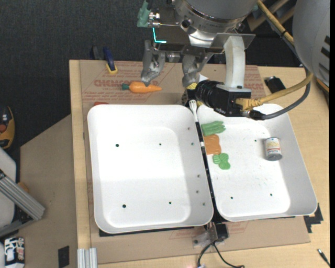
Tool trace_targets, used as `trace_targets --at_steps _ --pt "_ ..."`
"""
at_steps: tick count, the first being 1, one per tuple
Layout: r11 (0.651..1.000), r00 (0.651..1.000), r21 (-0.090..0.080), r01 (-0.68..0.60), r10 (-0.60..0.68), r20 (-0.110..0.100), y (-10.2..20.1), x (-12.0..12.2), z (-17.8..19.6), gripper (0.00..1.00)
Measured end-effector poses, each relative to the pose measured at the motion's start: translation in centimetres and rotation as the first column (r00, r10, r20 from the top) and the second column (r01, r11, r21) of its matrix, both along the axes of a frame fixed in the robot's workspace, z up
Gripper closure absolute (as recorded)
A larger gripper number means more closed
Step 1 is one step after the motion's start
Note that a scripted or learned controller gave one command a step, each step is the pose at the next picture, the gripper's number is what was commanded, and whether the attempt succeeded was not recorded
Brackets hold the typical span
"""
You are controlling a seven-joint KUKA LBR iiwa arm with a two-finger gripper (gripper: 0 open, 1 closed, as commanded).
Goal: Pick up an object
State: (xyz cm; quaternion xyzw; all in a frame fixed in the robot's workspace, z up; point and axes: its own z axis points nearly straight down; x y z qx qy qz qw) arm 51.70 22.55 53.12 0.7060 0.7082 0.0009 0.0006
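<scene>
Lighting and picture quality, one overhead view of my bench.

Light: bright, even, from above. Glare: the left bin (141,167) washes out to near-pure white across its floor, with faint grey shading only along the raised inner step; the right bin (261,183) is similarly pale. Shadows: soft and short, a thin dark line in the seam between the bins and under their front rims. Surround: the dark mat at top left falls almost to black, detail lost. Sharpness: bench moderately crisp; my arm (214,13) at the top edge is softer, slightly blurred. Overall grain: mild.
</scene>
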Motion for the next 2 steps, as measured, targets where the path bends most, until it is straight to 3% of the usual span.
trace_targets --at_steps 1,2 --pt "1.000 1.000 0.002 -0.002 0.002 0.004 0.09 0.02 1.10 1.00" --pt "1.000 1.000 0.001 -0.001 0.001 0.003 0.09 0.02 1.05 0.00"
